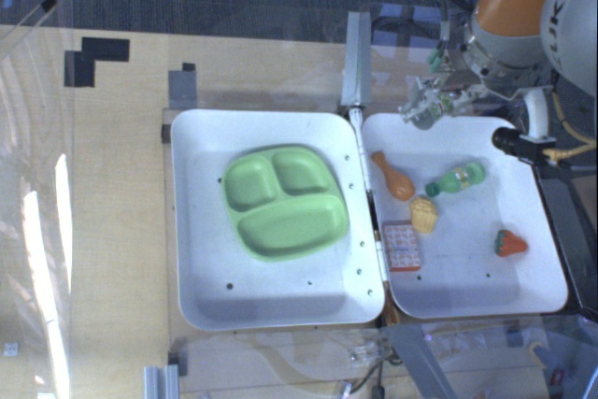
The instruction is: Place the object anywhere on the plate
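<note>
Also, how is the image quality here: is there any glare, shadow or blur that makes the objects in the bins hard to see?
Camera view: lighting is even and soft; the green divided plate and the small green bottle look sharp. Bright reflections streak a clear panel on the left, away from the bins. Faint shadows lie along the near walls of both bins. The end effector is small, cluttered and slightly soft, so its details are unclear.

Green plate (284,201); white bins (201,294); green bottle (456,179); orange drumstick (392,177).
</note>
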Robot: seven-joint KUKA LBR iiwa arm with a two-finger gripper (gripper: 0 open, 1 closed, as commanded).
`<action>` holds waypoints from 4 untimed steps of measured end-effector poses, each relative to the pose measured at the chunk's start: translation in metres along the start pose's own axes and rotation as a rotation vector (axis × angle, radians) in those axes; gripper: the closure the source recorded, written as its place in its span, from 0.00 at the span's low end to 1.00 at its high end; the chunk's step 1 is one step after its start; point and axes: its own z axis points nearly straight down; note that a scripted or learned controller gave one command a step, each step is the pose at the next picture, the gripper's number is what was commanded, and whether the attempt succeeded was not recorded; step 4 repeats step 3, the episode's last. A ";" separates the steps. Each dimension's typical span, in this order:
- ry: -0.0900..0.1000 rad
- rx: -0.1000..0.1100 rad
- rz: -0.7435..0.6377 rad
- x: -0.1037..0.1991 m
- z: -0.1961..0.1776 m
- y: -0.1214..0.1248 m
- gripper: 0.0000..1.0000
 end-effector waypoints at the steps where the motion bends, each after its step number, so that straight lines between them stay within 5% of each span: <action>1: 0.002 0.003 -0.010 0.067 0.068 -0.024 1.00; 2: 0.003 0.001 0.010 0.154 0.037 -0.031 1.00; 3: 0.003 0.001 0.010 0.154 0.037 -0.031 0.00; 4: 0.003 0.001 0.010 0.154 0.037 -0.031 0.00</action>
